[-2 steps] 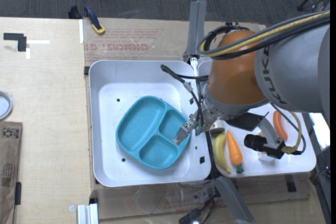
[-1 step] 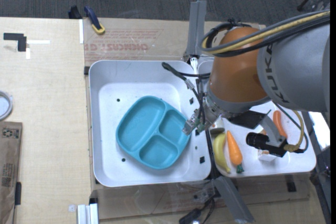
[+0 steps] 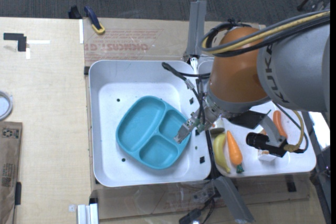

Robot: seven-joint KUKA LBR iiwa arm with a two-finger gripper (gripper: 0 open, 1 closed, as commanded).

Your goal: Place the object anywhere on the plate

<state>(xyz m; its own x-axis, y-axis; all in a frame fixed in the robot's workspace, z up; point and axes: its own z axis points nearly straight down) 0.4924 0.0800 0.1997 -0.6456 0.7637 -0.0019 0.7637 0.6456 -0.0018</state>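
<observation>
A blue divided plate [image 3: 148,132] lies tilted in the left white bin [image 3: 105,113]. My gripper [image 3: 182,132] hangs low over the plate's right rim, by the wall between the two bins. Its tip is small and grey, and I make out no object in it. In the right bin [image 3: 294,162] a yellow banana [image 3: 219,152] and an orange carrot [image 3: 234,150] lie side by side just right of the gripper. A second orange carrot [image 3: 277,123] lies farther right, partly under the arm.
The arm's big orange and grey wrist [image 3: 239,71] covers the upper part of the right bin. Cables loop over the dividing wall. A roll of tape [image 3: 4,106] and a blue-yellow clamp [image 3: 94,21] sit on the bench at the left.
</observation>
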